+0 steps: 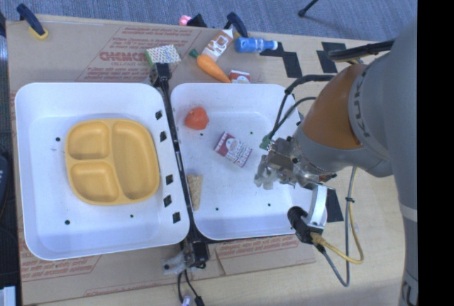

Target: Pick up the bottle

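Observation:
A blue bottle lies on its side on the cardboard behind the right bin, outside both bins. Next to it on the left lies a small white and orange bottle, also on the cardboard. My gripper hangs low over the right part of the right bin, well in front of both bottles and apart from them. Nothing shows in its grasp. The grey arm with its orange band covers the bin's right edge.
The right bin holds a red toy, a small red and white carton and a tan wafer. A yellow divided plate lies in the left bin. An orange carrot lies behind the bin's rim.

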